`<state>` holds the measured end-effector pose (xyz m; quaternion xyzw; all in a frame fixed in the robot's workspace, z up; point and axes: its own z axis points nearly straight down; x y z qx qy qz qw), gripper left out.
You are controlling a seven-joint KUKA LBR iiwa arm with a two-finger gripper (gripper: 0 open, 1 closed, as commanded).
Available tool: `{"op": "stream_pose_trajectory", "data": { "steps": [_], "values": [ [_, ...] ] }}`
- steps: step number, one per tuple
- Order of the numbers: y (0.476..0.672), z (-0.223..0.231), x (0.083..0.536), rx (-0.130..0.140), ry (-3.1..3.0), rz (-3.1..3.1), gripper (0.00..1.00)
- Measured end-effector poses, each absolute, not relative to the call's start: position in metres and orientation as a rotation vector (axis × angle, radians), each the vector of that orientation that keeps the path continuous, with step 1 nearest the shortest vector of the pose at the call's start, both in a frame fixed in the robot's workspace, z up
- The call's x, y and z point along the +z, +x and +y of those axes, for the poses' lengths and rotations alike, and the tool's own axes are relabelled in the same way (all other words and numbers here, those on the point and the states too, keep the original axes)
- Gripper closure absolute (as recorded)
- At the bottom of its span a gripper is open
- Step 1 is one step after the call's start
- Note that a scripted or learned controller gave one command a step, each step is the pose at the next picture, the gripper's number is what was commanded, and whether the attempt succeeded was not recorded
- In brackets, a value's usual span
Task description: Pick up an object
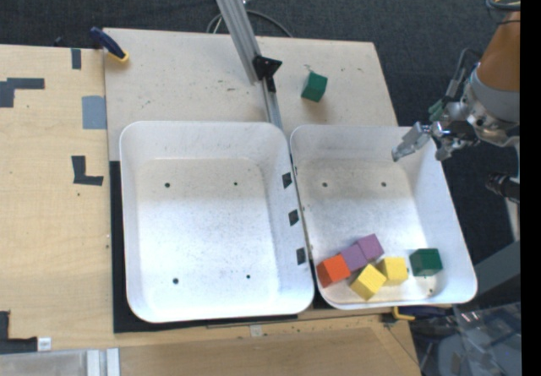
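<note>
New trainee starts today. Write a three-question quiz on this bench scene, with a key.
1. True or false: the orange block lies in the left bin.
2. Which block lies outside both bins? A) purple block B) green block on the bench C) yellow block
3. Fill in: the gripper is at the ____ bin's far right rim.

Key: 1 false; 2 B; 3 right.

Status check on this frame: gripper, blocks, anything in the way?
Gripper over right bin's upper right rim, nothing between fingers. Blocks clustered at bin's near edge, untouched. One green block outside on bench. Path clear.
</note>
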<state>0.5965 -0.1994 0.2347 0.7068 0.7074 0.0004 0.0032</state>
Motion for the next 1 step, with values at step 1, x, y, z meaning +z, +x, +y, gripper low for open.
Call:
{"op": "stream_pose_trajectory", "data": {
  "steps": [1],
  "values": [
    [0.5179,-0.1694,0.1434,-0.010,2.231,2.231,0.00]
  ]
}}
